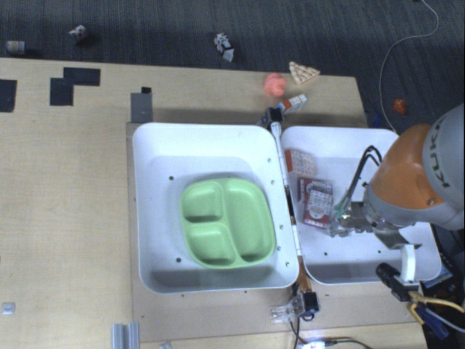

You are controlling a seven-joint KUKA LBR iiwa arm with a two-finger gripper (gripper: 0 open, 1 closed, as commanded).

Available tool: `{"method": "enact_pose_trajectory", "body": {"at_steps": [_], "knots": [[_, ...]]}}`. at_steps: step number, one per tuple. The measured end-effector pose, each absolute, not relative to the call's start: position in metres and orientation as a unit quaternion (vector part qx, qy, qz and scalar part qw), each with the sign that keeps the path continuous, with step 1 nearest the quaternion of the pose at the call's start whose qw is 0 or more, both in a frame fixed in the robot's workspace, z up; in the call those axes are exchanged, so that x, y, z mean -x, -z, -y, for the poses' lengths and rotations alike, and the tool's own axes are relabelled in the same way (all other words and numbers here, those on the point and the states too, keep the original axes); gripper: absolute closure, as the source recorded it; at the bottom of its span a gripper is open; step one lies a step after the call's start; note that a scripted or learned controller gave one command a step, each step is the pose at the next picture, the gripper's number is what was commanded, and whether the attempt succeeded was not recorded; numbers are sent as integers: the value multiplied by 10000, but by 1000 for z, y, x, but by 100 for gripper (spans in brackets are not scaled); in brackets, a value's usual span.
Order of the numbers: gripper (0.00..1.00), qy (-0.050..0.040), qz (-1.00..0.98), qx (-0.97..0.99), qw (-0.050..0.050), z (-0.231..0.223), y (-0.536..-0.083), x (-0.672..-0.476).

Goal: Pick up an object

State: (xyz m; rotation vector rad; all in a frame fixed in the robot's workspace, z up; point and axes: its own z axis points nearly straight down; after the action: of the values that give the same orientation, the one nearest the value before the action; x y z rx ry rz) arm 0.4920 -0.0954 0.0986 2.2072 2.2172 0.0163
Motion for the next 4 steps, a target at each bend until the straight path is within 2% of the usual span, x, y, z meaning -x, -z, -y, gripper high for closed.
{"method": "enact_pose_trajectory", "body": {"at_steps": [1, 2, 3, 4], "knots": [[100, -8, -7078, -7064, 22, 179, -106, -537], [100, -19, -7092, -7050, 30, 184, -188, -629], [0, -10, -7090, -7052, 18, 184, -187, -629], [0, -12, -7080, -7062, 15, 158, -86, -519]]}}
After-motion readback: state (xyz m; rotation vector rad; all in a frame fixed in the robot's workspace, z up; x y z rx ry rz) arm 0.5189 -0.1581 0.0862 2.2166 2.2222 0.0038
